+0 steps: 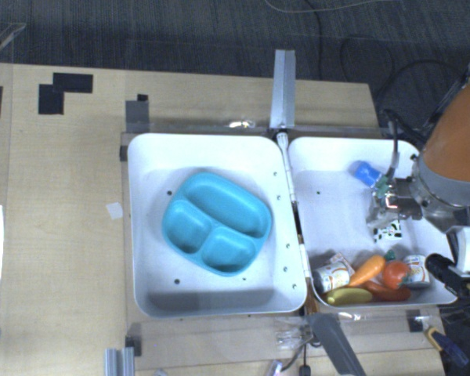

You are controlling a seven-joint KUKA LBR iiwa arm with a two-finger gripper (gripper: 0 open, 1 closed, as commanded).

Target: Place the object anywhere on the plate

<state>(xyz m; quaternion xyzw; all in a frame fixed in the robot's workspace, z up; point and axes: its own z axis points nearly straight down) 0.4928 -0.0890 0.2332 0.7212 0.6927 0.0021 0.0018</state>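
1. The tool (386, 210) is hanging over the right bin (329, 163), near that bin's right wall, at the end of the grey arm (454, 155) with its orange band; whether it is open or closed I cannot tell.
2. A small black-and-white thing (389, 230) is lying just below the tool; whether the two are touching cannot be told.
3. A small blue object (366, 172) is lying on the bin floor just up and left of the tool, apart from the other things.
4. Toy food is crowding the near right corner of the same bin: a carrot (366, 271), a tomato (395, 273), a yellow banana (348, 295), a can (334, 275) on its side and a second can (417, 271) at the right.
5. The blue plate (217, 222), with three compartments, is sitting in the middle of the left bin (153, 163), tilted a little in the view.
6. Both bins are resting side by side on the wooden bench (55, 210).
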